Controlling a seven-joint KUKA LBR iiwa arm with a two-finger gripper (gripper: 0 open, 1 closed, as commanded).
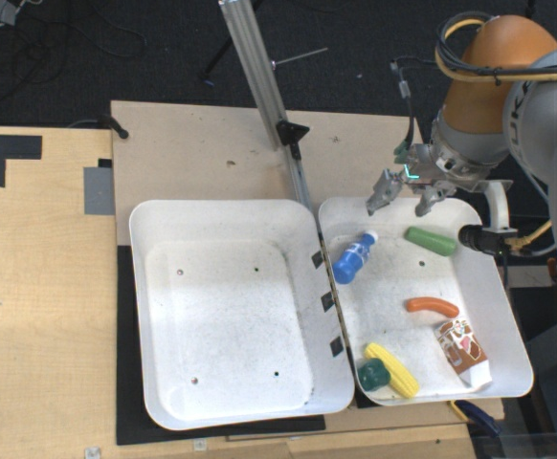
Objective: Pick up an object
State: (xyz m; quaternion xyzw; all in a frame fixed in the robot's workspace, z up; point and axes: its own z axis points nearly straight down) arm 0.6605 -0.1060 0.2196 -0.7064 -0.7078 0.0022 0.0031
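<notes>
Reaching in from the right: grey arm with its orange band (497, 65) high at the upper right corner, wrist bent down toward the far rim of the right shallow white bin (508, 338). Two-finger gripper (408, 195) poised over that far rim, fingers spread apart and holding nothing — one dark fingertip to the left, the other to the right, a small green light between them at the wrist. Lying just in front of the gripper, on the bin floor: a small blue plastic bottle with a white cap (353, 257), tilted with its cap toward the gripper and its base against the divide between the bins. Near the right fingertip, a green cucumber-shaped toy (430, 241), apart from the bottle. Farther forward, an orange sausage-shaped toy (433, 306), and just beside it a brown-and-white carton (463, 350) against the near right rim. At the near left corner of the same bin, a yellow corn-cob toy (391, 369) touching a dark green lump (374, 378). Left shallow white bin (164, 256) alongside, sharing the divide with black clips. Both bins on the pale wooden table (192, 151) — a slanted grey metal rail (259, 75) rising behind them, left of the gripper.
</notes>
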